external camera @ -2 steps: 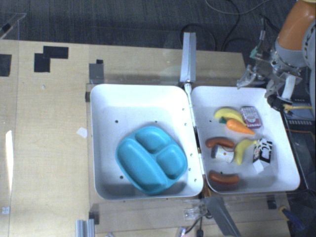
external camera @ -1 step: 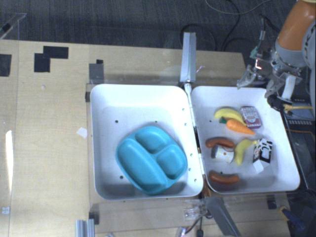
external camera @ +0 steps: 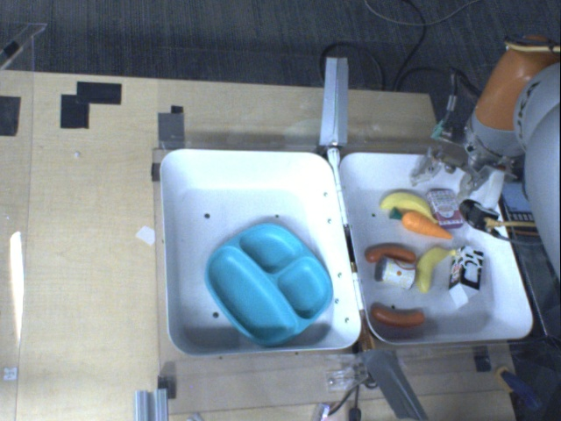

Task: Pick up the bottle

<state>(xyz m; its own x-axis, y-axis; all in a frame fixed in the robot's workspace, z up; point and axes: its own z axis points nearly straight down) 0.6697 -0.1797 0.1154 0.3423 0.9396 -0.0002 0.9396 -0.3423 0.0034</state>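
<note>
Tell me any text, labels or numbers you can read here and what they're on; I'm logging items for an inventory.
None is legible.
White package with black print in the right bin: marks too blurred to read.
Small bottle: label too small to read.
Pinkish packet: print unreadable.

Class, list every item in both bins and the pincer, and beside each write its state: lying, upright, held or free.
Plate: flat in left bin, nothing on it.
Bottle: lying on its side in right bin, free.
Carrot: lying, free.
Upper banana: lying, free.
Lower banana: lying beside the bottle.
Upper sausage: lying, free.
Lower sausage: lying, free.
Pincer: above right bin's far edge, holding nothing visible.
</note>
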